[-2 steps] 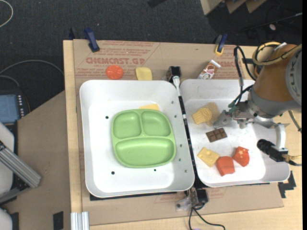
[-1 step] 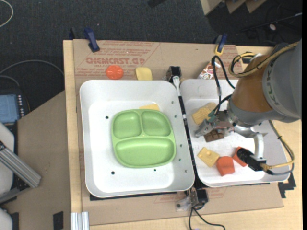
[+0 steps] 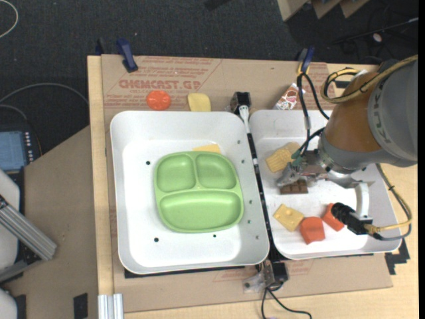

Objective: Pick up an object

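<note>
My gripper [image 3: 297,173] hangs low over the left half of the right bin [image 3: 372,244], with the grey arm and its orange band [image 3: 352,128] reaching in from the right. Directly below it lies a small brown block [image 3: 293,189]. A tan waffle-like piece [image 3: 279,158] sits just to its upper left. Nearer the front lie a yellow wedge [image 3: 288,216], a red cube [image 3: 312,230] and an orange-red piece [image 3: 333,216]. The arm hides the bin's back right part.
The left bin [image 3: 133,244] holds a green divided plate [image 3: 198,191] with a yellow slice [image 3: 208,149] behind it. On the board behind the bins lie an orange item [image 3: 158,100], a yellow item [image 3: 198,102] and a small packet [image 3: 287,98]. Cables [image 3: 309,85] trail by the arm.
</note>
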Controlling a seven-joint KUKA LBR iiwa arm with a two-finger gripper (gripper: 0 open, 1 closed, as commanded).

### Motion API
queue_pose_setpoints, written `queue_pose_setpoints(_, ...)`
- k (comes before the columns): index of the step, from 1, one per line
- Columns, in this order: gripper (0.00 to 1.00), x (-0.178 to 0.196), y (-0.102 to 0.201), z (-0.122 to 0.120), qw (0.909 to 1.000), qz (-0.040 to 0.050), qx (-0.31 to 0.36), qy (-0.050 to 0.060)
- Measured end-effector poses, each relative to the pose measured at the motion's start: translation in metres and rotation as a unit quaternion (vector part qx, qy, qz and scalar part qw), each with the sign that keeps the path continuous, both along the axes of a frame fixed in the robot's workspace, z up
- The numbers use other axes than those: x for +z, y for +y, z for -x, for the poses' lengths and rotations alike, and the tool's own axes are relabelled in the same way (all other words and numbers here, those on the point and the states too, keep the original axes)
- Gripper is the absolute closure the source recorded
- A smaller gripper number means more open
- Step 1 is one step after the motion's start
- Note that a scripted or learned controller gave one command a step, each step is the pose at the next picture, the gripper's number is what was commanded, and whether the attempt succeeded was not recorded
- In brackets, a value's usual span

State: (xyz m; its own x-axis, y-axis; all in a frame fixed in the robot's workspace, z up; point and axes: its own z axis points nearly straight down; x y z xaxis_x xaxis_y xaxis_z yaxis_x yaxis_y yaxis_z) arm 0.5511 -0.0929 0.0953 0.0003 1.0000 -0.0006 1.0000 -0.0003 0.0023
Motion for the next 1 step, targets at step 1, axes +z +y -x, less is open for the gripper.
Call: queue_pose_setpoints(1,1.0,0.1151,0.0419,-0.0157,1.0,-0.0004,0.003,-0.005)
